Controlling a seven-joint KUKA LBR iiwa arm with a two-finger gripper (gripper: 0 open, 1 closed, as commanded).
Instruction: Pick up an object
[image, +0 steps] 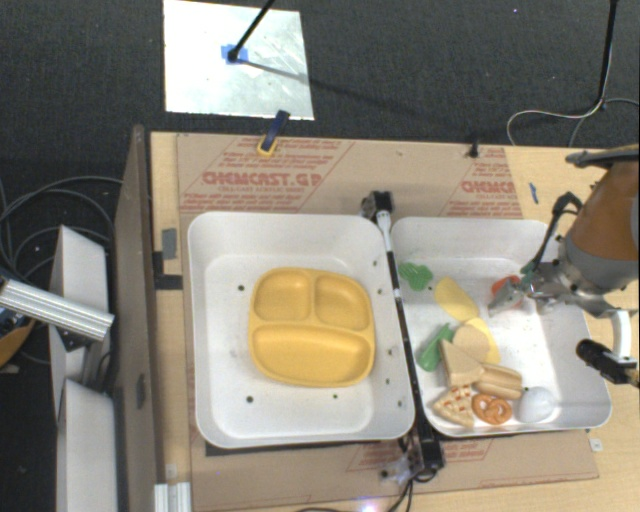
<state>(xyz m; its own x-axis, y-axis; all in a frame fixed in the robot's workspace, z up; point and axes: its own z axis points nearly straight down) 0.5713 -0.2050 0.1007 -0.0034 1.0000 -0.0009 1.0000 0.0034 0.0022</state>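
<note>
- While the grey arm (600, 240) with its orange band reaches in from the right, its gripper (515, 291) hangs over the right bin (520, 235), near that bin's right wall; something small and red-orange shows at its tip, but whether it sits between the fingers I cannot tell.
- Both bins are shallow, white, smooth plastic with rounded corners, set side by side on a surface covered with printed brown cardboard (300, 175).
- Resting in the middle of the left bin (215, 300) is a glossy yellow plate (311, 326), a rounded rectangle split into three compartments.
- Toy food lies in the right bin, mostly in its lower left part: a green leafy piece (415, 273) near the dividing wall, a smooth yellow oval piece (456, 298) below it, and a green pod shape (434, 349) beside a pale wedge (470, 345).
- Crowded in the lower corner are a tan bread-like roll (499, 380), a pizza slice (453, 405), a brown pretzel (492, 408) and a white egg (536, 404), close together.
</note>
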